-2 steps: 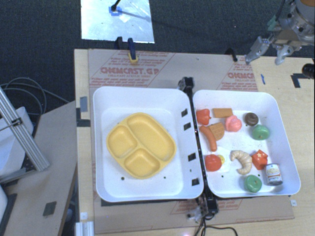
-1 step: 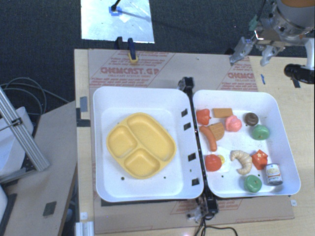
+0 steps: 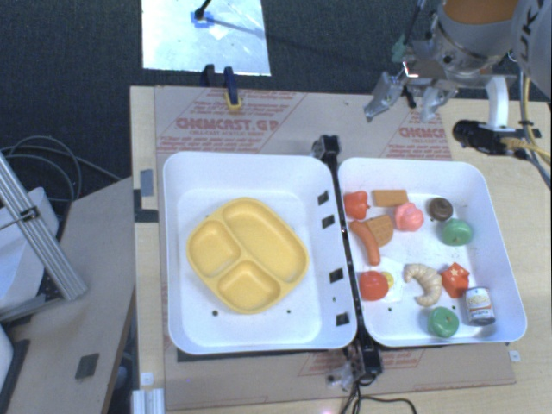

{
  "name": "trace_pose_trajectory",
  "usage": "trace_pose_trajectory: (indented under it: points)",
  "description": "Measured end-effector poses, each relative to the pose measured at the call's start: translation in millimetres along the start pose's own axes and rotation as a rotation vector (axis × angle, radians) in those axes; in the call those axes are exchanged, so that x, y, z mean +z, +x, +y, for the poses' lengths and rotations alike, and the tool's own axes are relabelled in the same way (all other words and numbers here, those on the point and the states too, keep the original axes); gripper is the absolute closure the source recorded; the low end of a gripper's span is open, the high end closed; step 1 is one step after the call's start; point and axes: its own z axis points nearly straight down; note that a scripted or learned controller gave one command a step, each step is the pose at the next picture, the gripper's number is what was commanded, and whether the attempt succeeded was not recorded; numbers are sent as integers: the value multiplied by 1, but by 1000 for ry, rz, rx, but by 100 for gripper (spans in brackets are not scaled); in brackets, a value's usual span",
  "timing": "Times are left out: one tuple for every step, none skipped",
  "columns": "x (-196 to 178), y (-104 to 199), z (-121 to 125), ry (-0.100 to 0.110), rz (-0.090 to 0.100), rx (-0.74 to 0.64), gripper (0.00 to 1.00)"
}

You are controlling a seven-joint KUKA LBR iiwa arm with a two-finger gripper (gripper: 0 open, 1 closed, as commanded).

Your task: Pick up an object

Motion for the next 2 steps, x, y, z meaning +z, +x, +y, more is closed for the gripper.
trace_pose_trajectory:
  points:
    - [-56,41,-64,0,1,1,0]
    - [-11,44,-12,-3,-1,2,0]
